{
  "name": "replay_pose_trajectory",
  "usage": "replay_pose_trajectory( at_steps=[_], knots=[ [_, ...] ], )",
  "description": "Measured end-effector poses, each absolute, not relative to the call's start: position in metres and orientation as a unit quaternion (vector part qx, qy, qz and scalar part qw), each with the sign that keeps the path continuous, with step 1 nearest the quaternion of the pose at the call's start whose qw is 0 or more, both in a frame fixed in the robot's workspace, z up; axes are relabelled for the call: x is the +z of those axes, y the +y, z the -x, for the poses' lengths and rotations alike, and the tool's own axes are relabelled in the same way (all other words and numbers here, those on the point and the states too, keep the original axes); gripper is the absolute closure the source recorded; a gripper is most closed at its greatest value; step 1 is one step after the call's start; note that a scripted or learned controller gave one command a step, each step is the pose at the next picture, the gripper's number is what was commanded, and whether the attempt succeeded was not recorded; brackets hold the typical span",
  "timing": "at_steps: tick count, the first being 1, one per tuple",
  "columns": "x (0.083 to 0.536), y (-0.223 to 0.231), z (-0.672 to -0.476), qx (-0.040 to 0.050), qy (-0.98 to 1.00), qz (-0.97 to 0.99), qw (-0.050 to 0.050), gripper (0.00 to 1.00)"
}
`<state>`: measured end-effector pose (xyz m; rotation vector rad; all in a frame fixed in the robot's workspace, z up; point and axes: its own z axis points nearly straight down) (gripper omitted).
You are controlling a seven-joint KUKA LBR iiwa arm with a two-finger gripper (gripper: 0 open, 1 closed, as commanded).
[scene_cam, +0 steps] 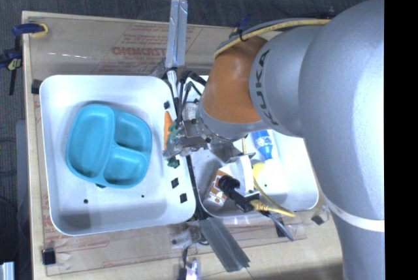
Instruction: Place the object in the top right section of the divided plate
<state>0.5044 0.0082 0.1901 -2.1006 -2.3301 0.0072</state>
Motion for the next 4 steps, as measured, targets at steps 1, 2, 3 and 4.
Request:
replay_pose_trajectory(
  at_steps=[1,2,3,4],
  knots=[
    [0.19,0.008,-0.505,0.0021,-0.742,0.67,0.002,0.0],
    [0.191,-0.05,-0.528,0.0009,-0.756,0.654,0.001,0.0],
    [0.201,-0.05,-0.529,0.0014,-0.758,0.652,0.001,1.0],
    [0.19,0.017,-0.493,0.0021,-0.734,0.679,0.002,1.0]
  ],
)
